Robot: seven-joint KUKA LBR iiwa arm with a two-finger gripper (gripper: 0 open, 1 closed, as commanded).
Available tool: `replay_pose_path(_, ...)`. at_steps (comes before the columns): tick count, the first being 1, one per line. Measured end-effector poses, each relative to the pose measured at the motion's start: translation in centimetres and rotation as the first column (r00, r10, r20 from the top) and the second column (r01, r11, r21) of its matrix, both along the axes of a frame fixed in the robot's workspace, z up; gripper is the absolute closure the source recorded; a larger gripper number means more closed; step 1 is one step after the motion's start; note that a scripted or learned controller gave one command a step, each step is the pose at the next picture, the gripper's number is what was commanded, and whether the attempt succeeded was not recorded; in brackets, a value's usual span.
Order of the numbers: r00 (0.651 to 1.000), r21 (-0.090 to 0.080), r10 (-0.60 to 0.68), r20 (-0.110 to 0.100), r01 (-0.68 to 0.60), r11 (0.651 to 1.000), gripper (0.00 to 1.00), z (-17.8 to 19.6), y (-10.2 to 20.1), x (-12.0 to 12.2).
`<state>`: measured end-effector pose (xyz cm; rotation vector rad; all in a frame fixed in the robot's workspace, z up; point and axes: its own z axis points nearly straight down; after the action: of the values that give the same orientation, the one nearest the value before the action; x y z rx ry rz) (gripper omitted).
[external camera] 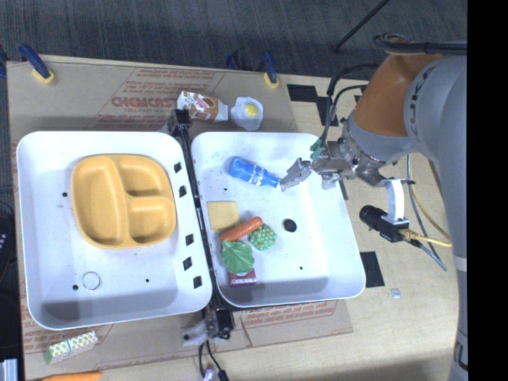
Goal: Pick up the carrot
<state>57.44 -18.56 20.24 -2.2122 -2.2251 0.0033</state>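
Note:
The carrot is a short orange piece lying at a slant near the middle of the right bin, with a green leafy piece just below it. My gripper hangs over the upper right part of that bin, up and to the right of the carrot and well apart from it. Its fingers look open with nothing between them. A blue bottle lies just left of the gripper.
Around the carrot lie a yellow cheese slice, a green pea cluster and a dark red packet. The left bin holds a yellow divided plate. A packet and a fried-egg toy lie behind the bins.

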Motion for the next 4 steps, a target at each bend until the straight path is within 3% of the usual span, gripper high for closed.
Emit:
replay_pose_path(1, 0.999, 0.000, 0.036, -0.002, -0.036, 0.999, 0.00, -9.1, 4.5, -1.5)
replay_pose_path(2, 0.993, 0.000, -0.119, -0.002, 0.119, 0.993, 0.00, -11.1, 9.3, -1.6)
replay_pose_path(3, 0.993, 0.001, -0.117, -0.005, 0.117, 0.993, 1.00, -10.1, 9.3, -1.6)
replay_pose_path(4, 0.991, -0.001, -0.131, 0.003, 0.131, 0.991, 1.00, 1.7, 1.7, -5.7)
